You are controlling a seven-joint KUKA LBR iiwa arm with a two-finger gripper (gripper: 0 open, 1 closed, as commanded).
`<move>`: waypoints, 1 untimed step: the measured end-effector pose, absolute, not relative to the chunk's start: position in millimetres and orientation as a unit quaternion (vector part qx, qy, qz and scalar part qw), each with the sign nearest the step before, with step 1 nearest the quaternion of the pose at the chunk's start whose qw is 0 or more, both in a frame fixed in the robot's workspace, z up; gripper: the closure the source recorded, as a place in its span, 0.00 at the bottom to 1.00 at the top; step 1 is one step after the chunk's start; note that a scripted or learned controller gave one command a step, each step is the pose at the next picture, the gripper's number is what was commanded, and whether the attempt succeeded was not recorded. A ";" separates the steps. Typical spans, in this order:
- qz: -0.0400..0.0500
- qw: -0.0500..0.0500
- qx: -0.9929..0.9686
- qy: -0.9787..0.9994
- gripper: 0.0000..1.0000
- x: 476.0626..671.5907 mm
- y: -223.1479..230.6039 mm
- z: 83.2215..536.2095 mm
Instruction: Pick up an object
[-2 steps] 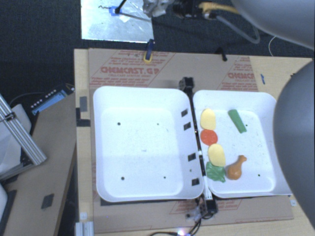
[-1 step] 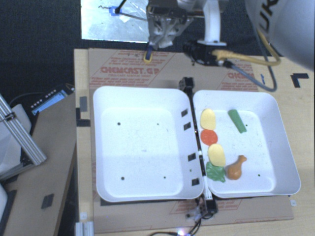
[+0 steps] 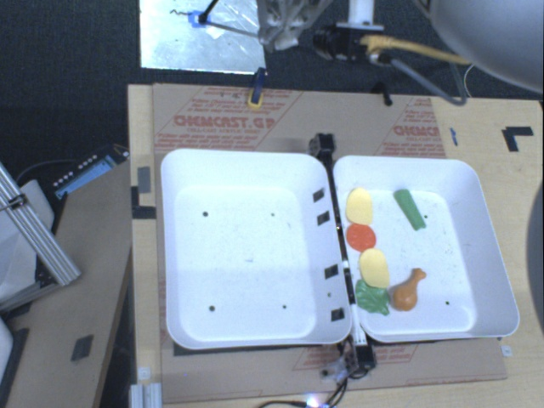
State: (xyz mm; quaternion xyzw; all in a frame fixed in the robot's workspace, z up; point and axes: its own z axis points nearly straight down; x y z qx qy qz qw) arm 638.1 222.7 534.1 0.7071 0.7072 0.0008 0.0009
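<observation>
The board (image 3: 229,113) under the two bins read "CHEMCAST GP" in red print. The gripper (image 3: 285,15) hung at the top edge, well beyond the right bin (image 3: 489,253); whether its grip was open could not be told. Inside that bin, along its left wall, lay two yellow pieces (image 3: 359,204), a red disc (image 3: 361,237), a green leaf (image 3: 371,297) and a drumstick (image 3: 407,290); a green stick (image 3: 410,209) lay apart.

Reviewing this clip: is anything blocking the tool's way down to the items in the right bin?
Nothing visible does. The tool hangs high beyond the bins' far edge, and the green stick lies alone in the right bin, open from above. The other items crowd the bin's left wall.
</observation>
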 end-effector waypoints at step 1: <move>0.001 0.001 0.707 0.707 1.00 669.7 196.2 535.0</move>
